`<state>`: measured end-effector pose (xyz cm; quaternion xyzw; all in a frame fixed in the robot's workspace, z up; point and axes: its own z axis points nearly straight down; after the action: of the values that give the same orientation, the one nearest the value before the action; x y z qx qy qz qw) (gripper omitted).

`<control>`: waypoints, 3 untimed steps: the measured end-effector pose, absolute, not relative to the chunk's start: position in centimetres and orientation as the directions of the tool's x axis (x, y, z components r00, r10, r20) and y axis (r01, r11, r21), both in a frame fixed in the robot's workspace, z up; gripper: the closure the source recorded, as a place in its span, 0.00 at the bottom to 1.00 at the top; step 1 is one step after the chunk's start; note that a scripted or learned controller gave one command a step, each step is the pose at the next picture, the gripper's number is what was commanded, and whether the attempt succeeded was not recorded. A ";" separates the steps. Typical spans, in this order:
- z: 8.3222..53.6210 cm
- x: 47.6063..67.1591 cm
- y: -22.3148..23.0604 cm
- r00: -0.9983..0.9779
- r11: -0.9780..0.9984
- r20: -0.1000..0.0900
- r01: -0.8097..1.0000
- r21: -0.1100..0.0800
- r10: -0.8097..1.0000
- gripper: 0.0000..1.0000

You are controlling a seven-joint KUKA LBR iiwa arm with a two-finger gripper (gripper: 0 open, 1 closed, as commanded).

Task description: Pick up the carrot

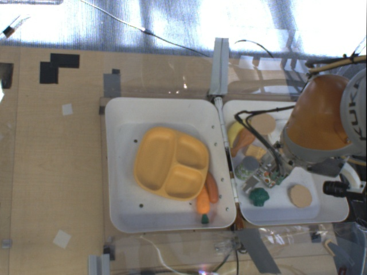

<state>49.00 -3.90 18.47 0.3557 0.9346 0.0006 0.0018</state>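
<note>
Grey metal tool (265, 173) hangs low in the right white bin (332, 213), over a clutter of small items beside a green broccoli-like piece (259, 196); whether it stands apart or together cannot be told from this view. From there the small orange carrot with a green stub end (203, 202) lies to the view's left, across the divider, in the left white bin (123, 153), just beside the yellow compartment plate (171, 162) near the lower rim. Its long axis runs roughly up-down in the view, green end toward the lower edge. A reddish sausage-shaped piece (211, 187) lies against it.

We see tan wooden bench (51, 153), black square marks (57, 66) at far-left corner; beyond, ribbed grey floor (172, 7) streaked with bright light.
</note>
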 end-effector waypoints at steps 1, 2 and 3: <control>18.5 48.9 -5.0 -0.613 0.613 -0.005 0.790 0.006 0.790 0.00; 18.5 48.9 -4.5 -0.488 0.488 -0.004 0.873 0.007 0.873 0.00; 18.5 48.8 -5.3 -0.295 0.295 -0.002 0.956 0.005 0.956 0.00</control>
<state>48.82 -5.31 18.52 0.5939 0.8045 0.0017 0.0022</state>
